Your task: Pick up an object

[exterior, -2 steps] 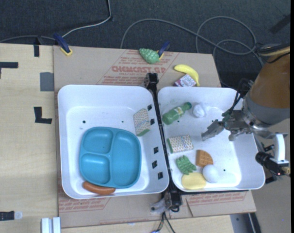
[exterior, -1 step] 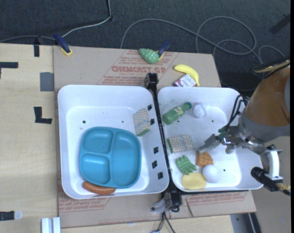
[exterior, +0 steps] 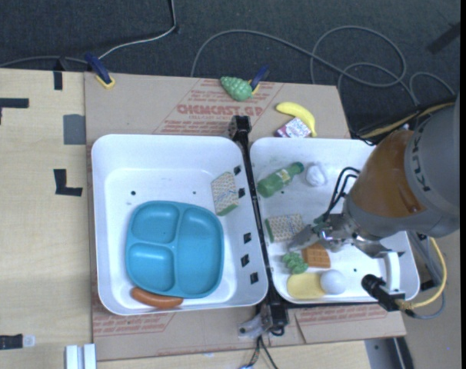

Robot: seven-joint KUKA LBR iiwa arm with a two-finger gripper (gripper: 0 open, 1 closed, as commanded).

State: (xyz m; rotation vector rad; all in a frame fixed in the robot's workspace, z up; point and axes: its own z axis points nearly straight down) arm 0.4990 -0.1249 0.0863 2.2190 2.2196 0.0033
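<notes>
The claw (exterior: 310, 235) hangs low in the right bin (exterior: 354, 151), its grip impossible to tell; an orange waffle (exterior: 317, 257) lies just beside it, near the crowded front wall; open floor lies rearward.

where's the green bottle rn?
In the camera view, the green bottle lies in the right bin, upper-left part, near the divider, left of a white ball.

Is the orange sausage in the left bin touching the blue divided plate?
Touching. The camera view shows the orange sausage lying against the front rim of the blue divided plate, with no white bin floor visible between them.
</notes>
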